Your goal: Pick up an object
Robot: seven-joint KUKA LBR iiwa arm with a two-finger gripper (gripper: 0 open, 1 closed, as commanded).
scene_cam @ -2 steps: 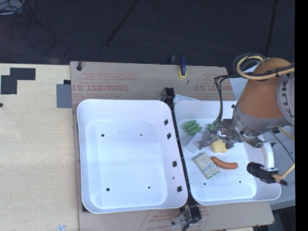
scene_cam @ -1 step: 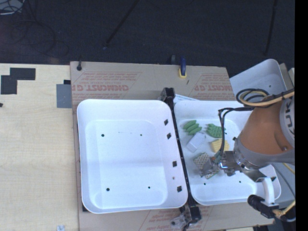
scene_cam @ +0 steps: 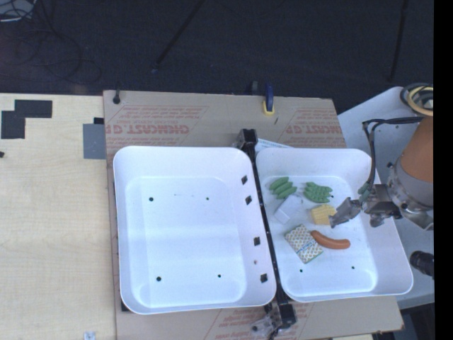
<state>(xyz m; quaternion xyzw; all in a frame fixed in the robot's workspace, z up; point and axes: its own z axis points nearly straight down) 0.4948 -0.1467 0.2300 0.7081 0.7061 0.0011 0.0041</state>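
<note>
Gripper (scene_cam: 345, 214): over right white plastic bin (scene_cam: 386, 278); finger spread cannot be told
Yellow block (scene_cam: 323, 214): touching gripper's nine o'clock side
Orange sausage (scene_cam: 330, 241): at its six o'clock

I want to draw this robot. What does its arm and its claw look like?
The arm is thick and round, with an orange band above a grey metal wrist. The gripper at its tip is small and dark grey, made of thin metal fingers. A black cable loops beside the arm.

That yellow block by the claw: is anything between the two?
Nothing visible. The claw sits just right of the yellow block in the right bin, with the orange sausage lying below them, off that line.
</note>
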